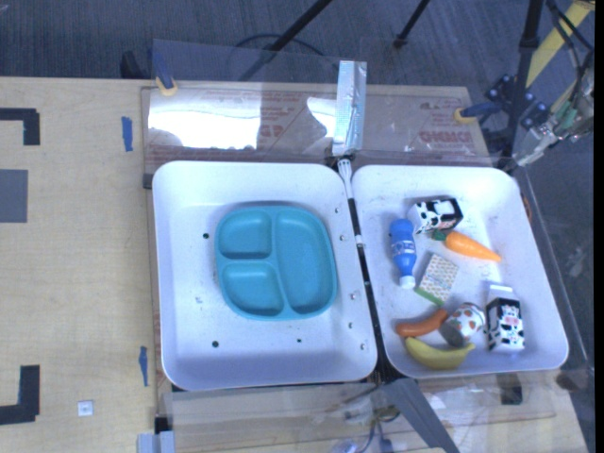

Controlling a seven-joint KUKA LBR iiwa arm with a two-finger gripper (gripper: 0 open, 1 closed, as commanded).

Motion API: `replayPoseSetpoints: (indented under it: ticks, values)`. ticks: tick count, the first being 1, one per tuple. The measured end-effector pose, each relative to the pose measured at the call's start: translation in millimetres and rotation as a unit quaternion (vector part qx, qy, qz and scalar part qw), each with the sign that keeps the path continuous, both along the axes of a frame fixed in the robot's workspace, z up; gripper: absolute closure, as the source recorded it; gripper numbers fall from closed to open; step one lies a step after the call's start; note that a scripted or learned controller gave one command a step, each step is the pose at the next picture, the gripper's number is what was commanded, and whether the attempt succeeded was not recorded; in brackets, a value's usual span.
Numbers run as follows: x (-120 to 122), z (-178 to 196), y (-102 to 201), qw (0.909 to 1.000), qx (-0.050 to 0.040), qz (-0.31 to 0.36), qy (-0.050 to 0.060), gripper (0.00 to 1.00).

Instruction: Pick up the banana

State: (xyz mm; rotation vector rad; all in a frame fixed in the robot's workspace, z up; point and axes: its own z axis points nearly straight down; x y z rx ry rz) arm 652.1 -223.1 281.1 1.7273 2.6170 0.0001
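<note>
You are looking down on a pale wooden bench (75,281) over a dark carpeted floor, with tripod legs standing behind it. Two white bins sit side by side on it. The left bin (179,206) holds a teal divided plate (276,260). Take that plate as your landmark: the banana (437,352) lies well to its right, in the right bin (538,253), against the near wall. An orange sausage-shaped toy (422,325) touches the banana on its far side, a small round ball (463,324) sits beside that, and a black-and-white carton (505,326) stands just right of the banana's tip. Farther from you are a blue bottle (403,249) and a carrot (469,245). As for the hand, you cannot tell its state here. Judging by this, nothing is done yet: the banana rests untouched, so approach, grasp and lift all remain.
</note>
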Motion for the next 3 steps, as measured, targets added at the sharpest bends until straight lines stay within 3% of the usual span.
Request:
replayPoseSetpoints:
  ticks: [1, 2, 3]
  values:
    - [0.0, -0.2, 0.1, 1.0, 0.0, 0.0, 0.0, 0.0]
    - [0.8, 9.3, -0.2, 1.0, -0.0009, 0.0, -0.001, 1.0]
    - [0.8, 9.2, 0.0, 1.0, -0.0007, 0.001, -0.001, 0.0]
